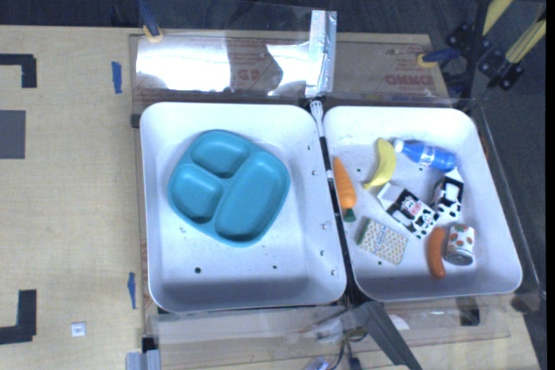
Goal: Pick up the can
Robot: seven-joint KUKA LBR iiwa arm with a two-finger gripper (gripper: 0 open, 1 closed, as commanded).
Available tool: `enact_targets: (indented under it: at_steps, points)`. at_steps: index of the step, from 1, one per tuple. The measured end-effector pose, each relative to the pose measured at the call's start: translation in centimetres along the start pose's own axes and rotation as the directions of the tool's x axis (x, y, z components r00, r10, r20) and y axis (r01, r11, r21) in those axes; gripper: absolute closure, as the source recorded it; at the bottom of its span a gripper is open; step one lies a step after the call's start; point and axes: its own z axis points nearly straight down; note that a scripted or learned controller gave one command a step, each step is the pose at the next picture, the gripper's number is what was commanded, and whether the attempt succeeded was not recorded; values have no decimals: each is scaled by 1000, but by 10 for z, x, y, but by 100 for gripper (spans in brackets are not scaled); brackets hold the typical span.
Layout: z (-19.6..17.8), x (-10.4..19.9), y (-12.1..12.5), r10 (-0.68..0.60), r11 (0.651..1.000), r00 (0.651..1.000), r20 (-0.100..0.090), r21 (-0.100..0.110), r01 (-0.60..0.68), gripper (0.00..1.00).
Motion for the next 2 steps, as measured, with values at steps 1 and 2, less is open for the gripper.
enact_targets:
  at_steps: [1,2]
  points:
    - [-12,-2,0,1,1000,1000,11,-2,-1,100]
    - [-24,-3,0,2,1000,1000,21,-4,-2,100]
